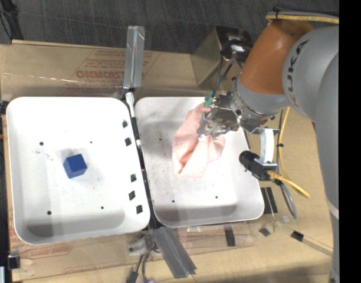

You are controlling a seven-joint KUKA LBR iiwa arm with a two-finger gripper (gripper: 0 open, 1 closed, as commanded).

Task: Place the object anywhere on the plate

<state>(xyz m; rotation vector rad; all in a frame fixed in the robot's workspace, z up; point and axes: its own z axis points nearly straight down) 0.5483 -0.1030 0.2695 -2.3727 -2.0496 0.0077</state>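
Wooden table (pixel 39 58) with two shallow white plastic bins, one small blue cube (pixel 75 165) in the left bin (pixel 27 217), one crumpled pink cloth (pixel 195 141) in the right bin (pixel 168 214), hand (pixel 216 122) touching the cloth's upper edge, grip state unclear.

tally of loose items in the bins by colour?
Blue: 1, a cube in the left bin
Pink: 1, a cloth in the right bin, under the gripper
Total: 2
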